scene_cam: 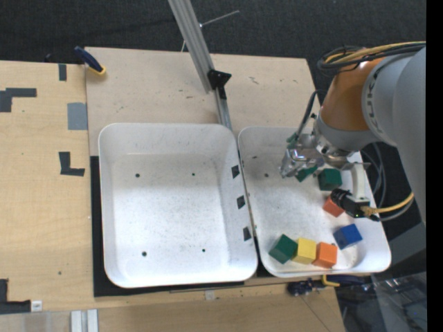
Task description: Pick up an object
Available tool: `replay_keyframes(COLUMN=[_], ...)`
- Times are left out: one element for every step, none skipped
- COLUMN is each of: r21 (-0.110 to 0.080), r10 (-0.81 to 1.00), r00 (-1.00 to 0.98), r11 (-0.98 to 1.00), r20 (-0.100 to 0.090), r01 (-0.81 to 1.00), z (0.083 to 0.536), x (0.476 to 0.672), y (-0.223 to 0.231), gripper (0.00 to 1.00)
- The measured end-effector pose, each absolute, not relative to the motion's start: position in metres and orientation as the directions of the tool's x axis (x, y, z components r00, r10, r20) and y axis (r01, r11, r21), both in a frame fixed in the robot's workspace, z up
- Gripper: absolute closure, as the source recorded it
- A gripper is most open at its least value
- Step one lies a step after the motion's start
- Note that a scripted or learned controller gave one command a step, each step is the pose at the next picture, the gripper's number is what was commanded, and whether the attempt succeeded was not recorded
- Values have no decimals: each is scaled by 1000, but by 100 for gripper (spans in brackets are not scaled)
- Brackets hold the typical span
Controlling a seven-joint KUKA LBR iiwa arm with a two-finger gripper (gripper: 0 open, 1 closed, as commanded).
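The grey arm (374, 95) hangs over the right bin (266, 185); its tool (299, 163) — grip state unclear, I cannot tell. Just right of it lie a dark green block (329, 179) and red block (334, 207); below, green (283, 248), yellow (306, 250), orange (326, 254), blue (347, 236).

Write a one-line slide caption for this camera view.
Gripper hovers in the right bin above coloured blocks.

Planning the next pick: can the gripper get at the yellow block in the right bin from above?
Probably yes. The yellow block lies uncovered near the right bin's front rim, but a green block and orange block press against its sides, leaving the gripper little finger room.
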State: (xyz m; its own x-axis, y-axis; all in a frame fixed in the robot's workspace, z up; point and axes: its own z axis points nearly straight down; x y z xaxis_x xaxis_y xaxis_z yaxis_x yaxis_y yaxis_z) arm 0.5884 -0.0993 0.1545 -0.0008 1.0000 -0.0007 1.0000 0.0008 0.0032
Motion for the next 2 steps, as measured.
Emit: replay_keyframes(r21=[4,4], r10=[1000,1000], r00=[-1,-2], r11=[1,2], r20=[-1,-1], r01=[1000,1000], z=[200,244], x=[594,595], y=[-106,-105], gripper=[100,100])
